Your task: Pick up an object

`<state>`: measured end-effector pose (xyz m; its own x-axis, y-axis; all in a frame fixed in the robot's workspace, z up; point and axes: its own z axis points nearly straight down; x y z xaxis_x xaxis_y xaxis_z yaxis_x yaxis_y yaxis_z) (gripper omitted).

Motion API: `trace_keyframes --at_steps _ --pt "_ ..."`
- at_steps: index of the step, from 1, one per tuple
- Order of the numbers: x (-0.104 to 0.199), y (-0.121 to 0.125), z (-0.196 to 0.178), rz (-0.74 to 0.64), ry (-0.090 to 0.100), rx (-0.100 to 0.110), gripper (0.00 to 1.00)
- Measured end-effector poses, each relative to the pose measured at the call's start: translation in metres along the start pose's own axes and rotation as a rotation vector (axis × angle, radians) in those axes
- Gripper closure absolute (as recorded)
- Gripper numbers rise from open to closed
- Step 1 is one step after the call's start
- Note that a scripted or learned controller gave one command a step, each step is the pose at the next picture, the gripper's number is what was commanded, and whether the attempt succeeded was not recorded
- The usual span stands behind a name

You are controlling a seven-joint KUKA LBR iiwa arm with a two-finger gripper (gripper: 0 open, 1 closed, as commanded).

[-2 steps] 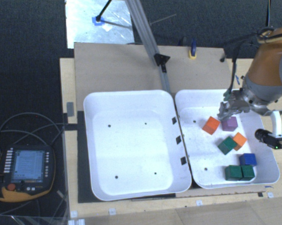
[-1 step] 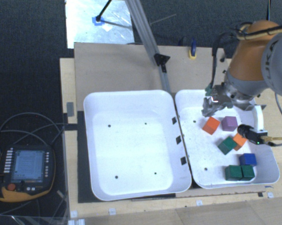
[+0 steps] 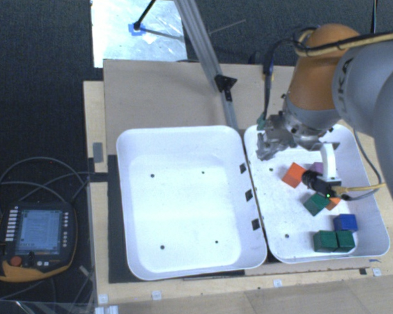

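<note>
My gripper (image 3: 267, 146) hangs over the far left part of the right bin (image 3: 277, 243), with nothing visibly in it. In that bin an orange block (image 3: 292, 175) lies just right of and nearer than the gripper. A small purple block (image 3: 317, 167) sits beside it, partly hidden by the arm's fittings. Closer to the front are a green block (image 3: 313, 204) with a small orange piece (image 3: 332, 204) against it, a blue block (image 3: 345, 222) and two dark green blocks (image 3: 325, 241) side by side at the front right.
The left white bin (image 3: 130, 187) adjoins the right one along a shared wall with black clips. A slanted metal pole (image 3: 205, 50) rises behind the bins. A teach pendant (image 3: 35, 233) with cables lies off the bench at left.
</note>
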<state>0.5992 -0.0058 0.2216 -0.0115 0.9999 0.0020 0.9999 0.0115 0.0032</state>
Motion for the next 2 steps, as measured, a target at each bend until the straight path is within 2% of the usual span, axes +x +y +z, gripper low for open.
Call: trace_keyframes --at_steps 2 --pt "0.099 0.007 0.005 0.001 0.0 0.002 1.0"
